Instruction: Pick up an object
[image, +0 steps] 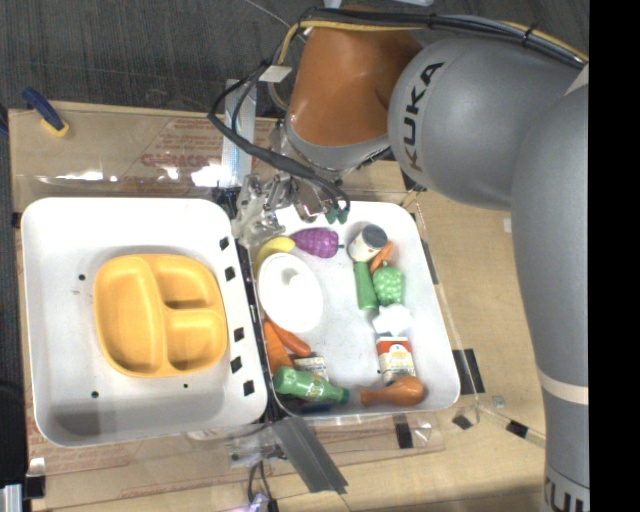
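The right bin (436, 300) holds several toy foods: purple grapes (316, 242), a yellow piece (274, 245), a white round lid (290, 292), a green bottle (365, 287), a green bumpy piece (390, 285), an orange carrot (284, 342), a small sauce bottle (396, 352), an orange drumstick (394, 394) and a green bottle lying on its side (310, 386). My gripper (268, 208) hangs over the bin's far left corner, just above the yellow piece and left of the grapes. The metal wrist parts hide its tips.
The left bin (60, 260) carries a yellow divided tray (160, 312). The grey arm and its orange band (345, 85) cover the space behind and to the right of the right bin. A blue-and-yellow tool (45, 112) lies at the far left of the bench.
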